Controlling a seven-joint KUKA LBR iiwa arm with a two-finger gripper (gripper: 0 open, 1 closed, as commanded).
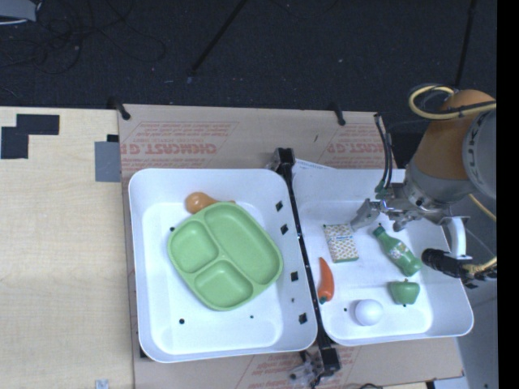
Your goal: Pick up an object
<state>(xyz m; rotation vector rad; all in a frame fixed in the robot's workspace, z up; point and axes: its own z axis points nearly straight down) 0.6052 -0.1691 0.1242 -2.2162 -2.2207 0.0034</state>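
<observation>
Green divided tray point(225, 254) sits far left of the gripper point(388, 209), in the other bin. Green bottle point(396, 250) lies just below-right of it, patterned packet point(341, 242) below-left; green pepper point(404, 291), white ball point(367, 312) and orange carrot point(325, 279) lower. Risk: the bottle could roll off a closing pinch. Arm reaches in from right, wrist low over the right bin point(454, 322); can't tell if the fingers are apart.

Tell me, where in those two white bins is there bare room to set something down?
Left bin: bare floor below the green three-compartment plate, and a strip along its top wall. Right bin: a bare patch at top left, above the small patterned packet. Its lower half is crowded: orange carrot-shaped toy, white ball, green bottle, green pepper-like toy.
</observation>
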